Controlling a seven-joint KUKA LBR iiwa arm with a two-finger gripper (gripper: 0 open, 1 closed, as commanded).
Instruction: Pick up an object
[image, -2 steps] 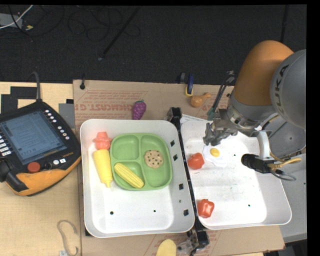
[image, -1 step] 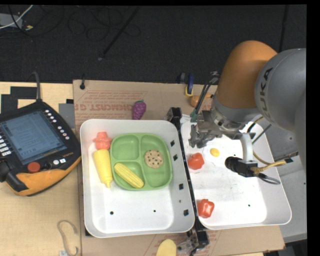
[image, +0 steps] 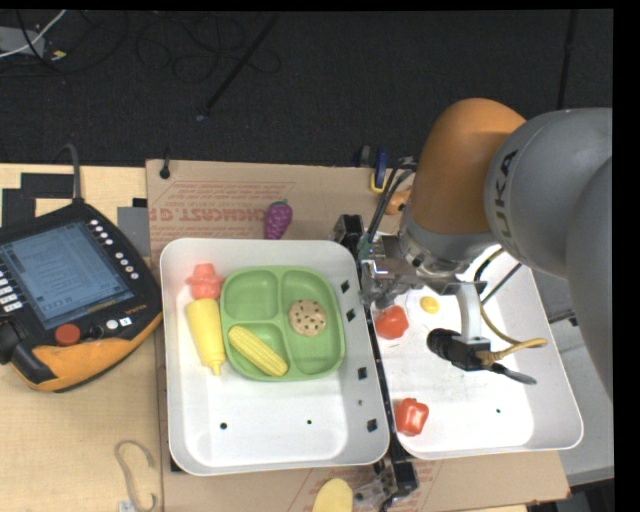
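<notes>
Orange-banded grey arm reaches in from the right, its gripper low over the right-hand shallow white bin, near that bin's left wall. Whether the claw is released or clenched I cannot tell. A round red toy lies just beside it in the bin, a small yellow piece is close by, and a second red toy sits towards the front.

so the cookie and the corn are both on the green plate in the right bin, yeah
Not quite. The green plate holding the cookie and the corn sits in the left bin, not the right bin, as the camera view shows. The rest is right: both are on the plate.
</notes>
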